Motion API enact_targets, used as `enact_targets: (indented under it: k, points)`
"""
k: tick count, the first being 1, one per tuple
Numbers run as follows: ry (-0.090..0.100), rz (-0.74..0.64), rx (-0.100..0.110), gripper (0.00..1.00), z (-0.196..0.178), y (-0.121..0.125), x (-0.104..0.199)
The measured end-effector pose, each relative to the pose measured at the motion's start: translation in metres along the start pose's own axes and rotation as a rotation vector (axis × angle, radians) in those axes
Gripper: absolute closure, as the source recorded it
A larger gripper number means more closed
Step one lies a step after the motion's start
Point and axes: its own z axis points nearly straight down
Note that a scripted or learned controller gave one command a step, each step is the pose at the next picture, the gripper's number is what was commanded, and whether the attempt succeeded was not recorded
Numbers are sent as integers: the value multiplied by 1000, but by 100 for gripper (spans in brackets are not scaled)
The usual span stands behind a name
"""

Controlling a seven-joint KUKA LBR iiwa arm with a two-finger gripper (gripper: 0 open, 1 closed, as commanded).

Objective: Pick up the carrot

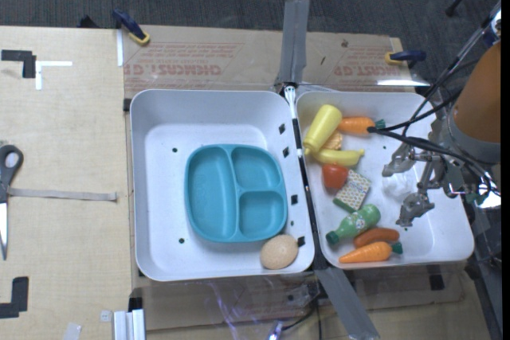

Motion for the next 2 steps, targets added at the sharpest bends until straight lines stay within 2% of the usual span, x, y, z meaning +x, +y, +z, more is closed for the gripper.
enact_targets:
  k: [1, 2]
  points:
    - [-1, 168, 0, 0, 35, 36, -66]
    - [-3, 319, 0, 0, 101, -10, -128]
